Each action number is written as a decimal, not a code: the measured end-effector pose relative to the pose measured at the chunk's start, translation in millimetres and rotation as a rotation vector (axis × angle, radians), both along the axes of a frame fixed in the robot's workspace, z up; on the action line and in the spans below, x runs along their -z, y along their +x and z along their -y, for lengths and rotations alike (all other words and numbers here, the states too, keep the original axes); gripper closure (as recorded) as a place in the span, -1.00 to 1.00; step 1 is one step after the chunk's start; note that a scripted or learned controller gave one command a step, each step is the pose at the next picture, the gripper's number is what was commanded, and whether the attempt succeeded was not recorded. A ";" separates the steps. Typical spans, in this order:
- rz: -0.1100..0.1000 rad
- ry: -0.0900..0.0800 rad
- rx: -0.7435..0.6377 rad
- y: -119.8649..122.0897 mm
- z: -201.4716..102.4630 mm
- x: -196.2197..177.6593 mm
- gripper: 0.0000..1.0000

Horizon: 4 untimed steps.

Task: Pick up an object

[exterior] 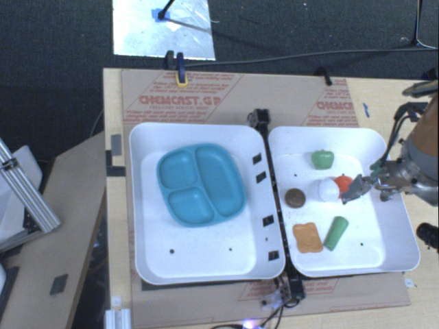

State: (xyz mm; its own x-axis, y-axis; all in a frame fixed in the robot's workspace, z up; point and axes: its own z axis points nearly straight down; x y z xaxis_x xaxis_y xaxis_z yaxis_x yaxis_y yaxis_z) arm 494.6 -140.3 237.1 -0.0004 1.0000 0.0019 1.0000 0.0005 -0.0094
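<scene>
The right bin (pixel 394 249) holds several small objects: a green pepper-like piece (pixel 322 158), a white ball (pixel 328 190) with an orange-red piece (pixel 342 181) against its right side, a brown round piece (pixel 295 197), an orange flat piece (pixel 307 238) and a green cylinder (pixel 336 232). My gripper (pixel 354 190) reaches in from the right at mid-bin, its dark fingertips just right of the orange-red piece and the white ball. Nothing is visibly held between them.
The left bin (pixel 154 252) carries a blue divided plate (pixel 201 184). A black hinge strip with clips (pixel 269 197) runs between the two bins. The arm's wrist (pixel 411 173) overhangs the right bin's right rim. Cables lie on the dark floor behind the bench.
</scene>
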 end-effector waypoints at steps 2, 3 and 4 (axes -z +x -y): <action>0.008 -0.001 -0.002 9.6 -7.5 42.8 -1.00; 0.006 0.000 -0.001 6.0 -16.1 101.3 -1.00; 0.017 -0.006 0.000 8.5 -14.6 149.3 -1.00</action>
